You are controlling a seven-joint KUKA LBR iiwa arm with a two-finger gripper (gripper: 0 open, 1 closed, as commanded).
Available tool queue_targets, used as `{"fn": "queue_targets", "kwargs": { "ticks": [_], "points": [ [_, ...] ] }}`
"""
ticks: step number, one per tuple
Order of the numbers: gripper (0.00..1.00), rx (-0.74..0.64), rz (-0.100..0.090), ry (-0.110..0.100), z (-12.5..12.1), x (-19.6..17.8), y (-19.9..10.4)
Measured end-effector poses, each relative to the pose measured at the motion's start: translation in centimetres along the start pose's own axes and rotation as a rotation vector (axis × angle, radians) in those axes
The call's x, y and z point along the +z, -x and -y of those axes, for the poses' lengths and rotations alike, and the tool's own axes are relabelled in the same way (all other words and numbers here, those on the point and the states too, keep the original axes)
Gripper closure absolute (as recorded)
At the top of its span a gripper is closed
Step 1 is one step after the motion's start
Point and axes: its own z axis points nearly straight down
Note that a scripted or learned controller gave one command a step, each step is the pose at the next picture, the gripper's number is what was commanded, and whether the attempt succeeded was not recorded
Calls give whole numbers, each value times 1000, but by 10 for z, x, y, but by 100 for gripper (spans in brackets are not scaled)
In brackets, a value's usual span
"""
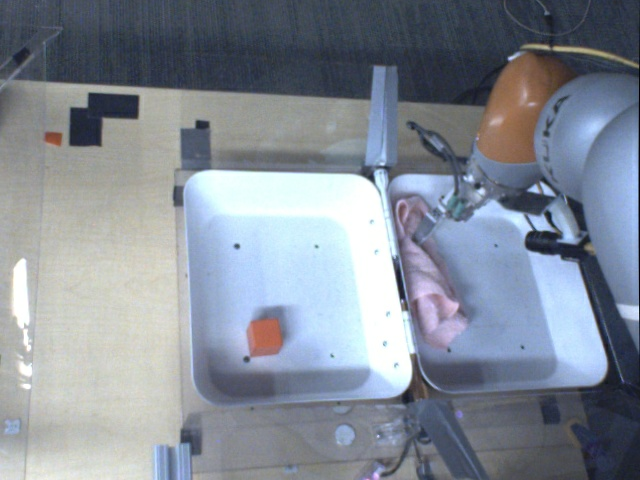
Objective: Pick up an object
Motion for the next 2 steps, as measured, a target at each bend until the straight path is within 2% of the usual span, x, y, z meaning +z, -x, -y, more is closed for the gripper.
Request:
{"fn": "queue_targets", "kwargs": {
  "ticks": [1,2],
  "points": [
    [0,-44,15,14,7,1,-4],
    [100,-47,22,25,2,-12,-4]
  ]
}}
